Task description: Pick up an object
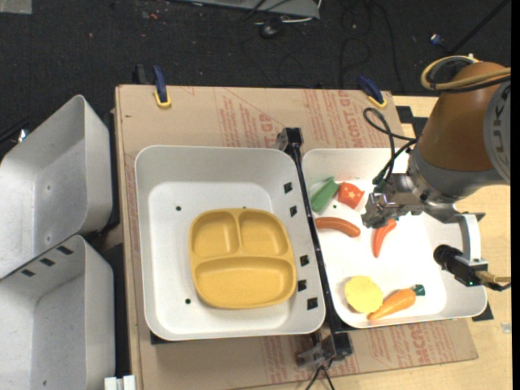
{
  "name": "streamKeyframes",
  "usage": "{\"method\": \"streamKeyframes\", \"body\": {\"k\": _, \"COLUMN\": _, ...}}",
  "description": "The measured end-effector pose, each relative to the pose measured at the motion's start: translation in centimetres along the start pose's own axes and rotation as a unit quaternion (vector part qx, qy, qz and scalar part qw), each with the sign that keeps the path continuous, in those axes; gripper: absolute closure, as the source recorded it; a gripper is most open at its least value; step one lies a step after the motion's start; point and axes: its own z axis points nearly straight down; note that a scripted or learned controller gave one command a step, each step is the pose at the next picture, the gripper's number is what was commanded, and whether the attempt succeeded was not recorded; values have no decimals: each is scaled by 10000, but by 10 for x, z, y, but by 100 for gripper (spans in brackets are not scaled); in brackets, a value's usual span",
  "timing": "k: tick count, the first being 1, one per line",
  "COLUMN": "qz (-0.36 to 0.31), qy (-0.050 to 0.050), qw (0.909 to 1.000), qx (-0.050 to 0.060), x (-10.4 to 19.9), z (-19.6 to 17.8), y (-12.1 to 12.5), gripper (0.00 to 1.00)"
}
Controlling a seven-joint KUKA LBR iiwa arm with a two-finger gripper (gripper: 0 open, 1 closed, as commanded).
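The worktop is carrying two white bins; the left bin is holding a yellow divided plate. The pincer is hovering just above a red chili pepper in the right bin; whether it is clenched I cannot tell. The slim pepper could slip aside.

Bright, even overhead light; the white bins glare slightly, shadows are soft, the floor toward twelve o'clock is dim, and focus is fairly sharp.
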Motion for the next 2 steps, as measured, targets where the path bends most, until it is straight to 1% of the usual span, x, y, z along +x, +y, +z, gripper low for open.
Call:
{"method": "streamKeyframes", "body": {"k": 1, "qz": 0, "qy": 0, "qw": 10000, "qx": 0, "x": 47, "z": -10, "y": 18, "gripper": 100}}
{"method": "streamKeyframes", "body": {"k": 2, "qz": -3, "qy": 3, "qw": 10000, "qx": -1, "x": 101, "z": -18, "y": 34, "gripper": 100}}
